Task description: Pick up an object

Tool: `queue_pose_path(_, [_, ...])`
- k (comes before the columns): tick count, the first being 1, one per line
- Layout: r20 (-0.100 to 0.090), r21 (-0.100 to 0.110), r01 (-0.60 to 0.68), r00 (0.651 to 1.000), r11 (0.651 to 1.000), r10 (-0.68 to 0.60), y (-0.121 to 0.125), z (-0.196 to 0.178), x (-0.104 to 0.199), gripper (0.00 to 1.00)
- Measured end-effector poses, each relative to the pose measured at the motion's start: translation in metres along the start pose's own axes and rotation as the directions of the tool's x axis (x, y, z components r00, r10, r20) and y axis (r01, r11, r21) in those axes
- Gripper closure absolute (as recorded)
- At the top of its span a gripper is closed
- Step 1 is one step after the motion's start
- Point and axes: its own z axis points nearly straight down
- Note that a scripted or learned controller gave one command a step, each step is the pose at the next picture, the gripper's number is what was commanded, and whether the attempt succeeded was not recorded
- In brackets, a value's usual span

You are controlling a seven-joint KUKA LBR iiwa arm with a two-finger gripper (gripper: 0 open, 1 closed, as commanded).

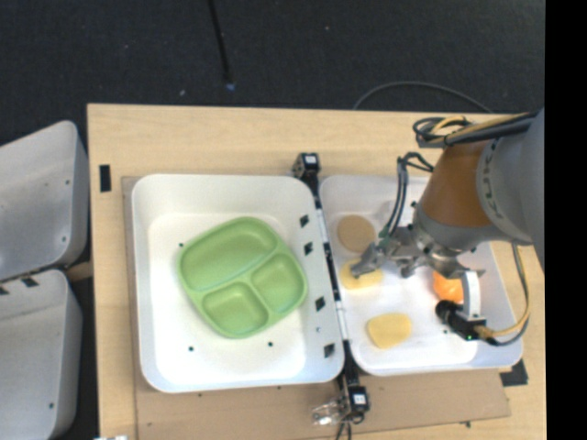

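In the right bin [417, 360] lie a tan round disc [354, 233], a pale yellow piece [360, 279] below it, a yellow oval piece [390, 330] near the front, and an orange object [448, 287] partly hidden by the arm. My gripper [381, 259] reaches in from the right and hangs low over the pale yellow piece, just right of the tan disc. Nothing shows between its fingers.
The left bin [165, 337] holds a green three-compartment plate [241, 276]. A raised divider with black clips [323, 273] separates the bins. The grey arm with its orange band [459, 195] and cables cover the right bin's far right. Wooden bench edge surrounds both bins.
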Motion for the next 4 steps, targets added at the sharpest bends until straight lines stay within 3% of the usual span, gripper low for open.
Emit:
queue_pose_path(1, [0.000, -0.008, -0.006, 1.000, 1.000, 0.006, 0.002, -0.014, -0.001, 1.00])
queue_pose_path(4, [0.002, -0.006, 0.010, 1.000, 1.000, -0.010, 0.001, -0.160, 0.004, 1.00])
